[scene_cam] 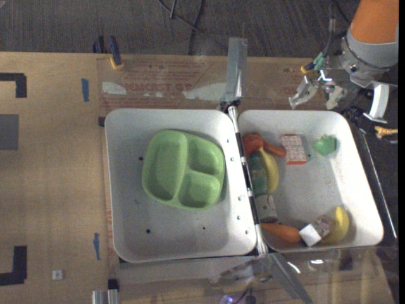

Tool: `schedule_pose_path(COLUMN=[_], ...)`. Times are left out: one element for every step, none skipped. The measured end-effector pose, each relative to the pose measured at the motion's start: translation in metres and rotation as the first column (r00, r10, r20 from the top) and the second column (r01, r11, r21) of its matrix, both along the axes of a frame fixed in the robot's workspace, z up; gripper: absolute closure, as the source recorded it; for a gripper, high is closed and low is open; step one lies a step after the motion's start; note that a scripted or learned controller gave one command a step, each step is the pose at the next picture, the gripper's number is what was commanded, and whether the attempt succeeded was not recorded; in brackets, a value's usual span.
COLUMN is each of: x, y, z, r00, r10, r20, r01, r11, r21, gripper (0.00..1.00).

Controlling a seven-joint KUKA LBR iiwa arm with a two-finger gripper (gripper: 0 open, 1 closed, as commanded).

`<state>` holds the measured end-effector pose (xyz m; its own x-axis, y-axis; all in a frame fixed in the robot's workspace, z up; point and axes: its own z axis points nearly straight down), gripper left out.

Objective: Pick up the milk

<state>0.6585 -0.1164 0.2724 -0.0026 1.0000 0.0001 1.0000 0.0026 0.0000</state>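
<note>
Milk carton (314, 230) lies tipped at the right bin's (366, 189) near edge, touching a banana (340, 223) and just beside a carrot (281, 233). Beyond the bin's far edge hovers the gripper (311, 92), fingers apparently spread, holding nothing; a clean pick likely means descending squarely over the carton, clear of the banana.

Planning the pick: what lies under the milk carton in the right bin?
The milk carton leans on a banana, with a carrot beside it. Whatever lies directly beneath is covered.
</note>
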Motion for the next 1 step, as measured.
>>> schedule_pose_path(x=[-0.0521], y=[-0.0200], z=[-0.0977], r00=[0.991], r10=[0.131], r20=[0.000], r01=[-0.131], r11=[0.991], r21=[0.000], gripper=[0.00])
